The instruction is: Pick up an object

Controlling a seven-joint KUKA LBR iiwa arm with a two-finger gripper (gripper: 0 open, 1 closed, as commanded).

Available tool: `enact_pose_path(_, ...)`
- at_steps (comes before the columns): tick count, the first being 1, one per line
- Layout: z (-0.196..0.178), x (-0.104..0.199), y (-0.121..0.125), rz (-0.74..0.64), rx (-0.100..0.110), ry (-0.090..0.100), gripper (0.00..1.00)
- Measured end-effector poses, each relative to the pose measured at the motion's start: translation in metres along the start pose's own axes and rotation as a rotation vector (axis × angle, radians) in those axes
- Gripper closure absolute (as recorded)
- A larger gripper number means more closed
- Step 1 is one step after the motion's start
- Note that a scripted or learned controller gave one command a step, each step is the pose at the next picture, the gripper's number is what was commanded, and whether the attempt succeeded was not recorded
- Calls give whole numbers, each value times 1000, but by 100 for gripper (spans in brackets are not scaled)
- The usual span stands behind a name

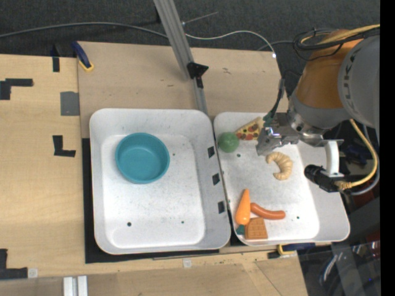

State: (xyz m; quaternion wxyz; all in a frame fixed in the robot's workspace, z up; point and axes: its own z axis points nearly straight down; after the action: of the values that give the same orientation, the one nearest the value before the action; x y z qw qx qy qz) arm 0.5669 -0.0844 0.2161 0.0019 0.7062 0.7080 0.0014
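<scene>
My gripper [269, 142] hangs over the upper part of the right bin [308, 227], just left of and above a tan croissant [282, 165]. A pizza slice [250, 129] lies at the bin's top left, right beside the gripper. A green ball [228, 142] rests near the bin's left wall. At the bottom left lie an orange carrot [243, 207], a red sausage [267, 213] and a brown waffle-like square [255, 229]. Nothing shows between the fingers.
The left bin [105, 227] holds a teal bowl [143, 158]. A slanted metal pole [179, 36] crosses above the bins. The grey and orange arm [333, 85] fills the upper right. Cables hang at the right edge.
</scene>
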Motion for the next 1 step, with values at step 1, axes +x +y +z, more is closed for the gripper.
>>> enact_pose_path(1,-46,0,1,1,1,0,100)
